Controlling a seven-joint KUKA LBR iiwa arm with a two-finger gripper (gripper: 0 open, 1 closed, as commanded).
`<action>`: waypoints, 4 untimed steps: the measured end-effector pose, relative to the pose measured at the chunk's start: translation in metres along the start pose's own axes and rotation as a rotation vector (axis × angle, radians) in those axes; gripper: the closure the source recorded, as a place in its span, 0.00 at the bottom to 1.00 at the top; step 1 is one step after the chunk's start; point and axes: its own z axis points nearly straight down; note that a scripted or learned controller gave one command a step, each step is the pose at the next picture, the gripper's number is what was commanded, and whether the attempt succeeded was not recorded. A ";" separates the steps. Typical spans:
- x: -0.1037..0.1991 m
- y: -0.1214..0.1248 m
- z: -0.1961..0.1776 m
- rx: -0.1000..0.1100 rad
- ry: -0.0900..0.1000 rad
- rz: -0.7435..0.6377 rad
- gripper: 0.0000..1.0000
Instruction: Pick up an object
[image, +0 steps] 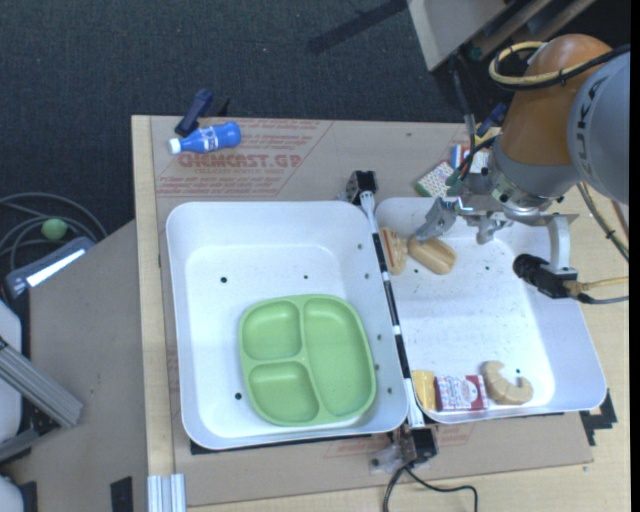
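My gripper (462, 224) hangs over the far left part of the right bin (560, 330), open with nothing between its fingers. Its left finger (436, 220) stands just above a tan bread-like piece (433, 257) lying on the bin floor. A second tan piece (393, 252) leans against the bin's left wall beside it. Along the near edge of the same bin lie a yellow item (424, 388), a red and white packet (460, 392) and a tan curved piece (507, 383).
The left bin (200, 260) holds a green divided plate (305, 358) in its near half. A blue and white bottle (205, 137) lies on the bench beyond the bins. The divider (385, 290) between the bins runs close to the tan pieces.
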 end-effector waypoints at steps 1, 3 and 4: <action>-0.018 -0.008 0.049 0.001 0.000 0.001 0.00; -0.026 0.024 0.090 -0.004 -0.001 0.000 1.00; 0.015 -0.076 0.000 0.000 0.001 0.000 1.00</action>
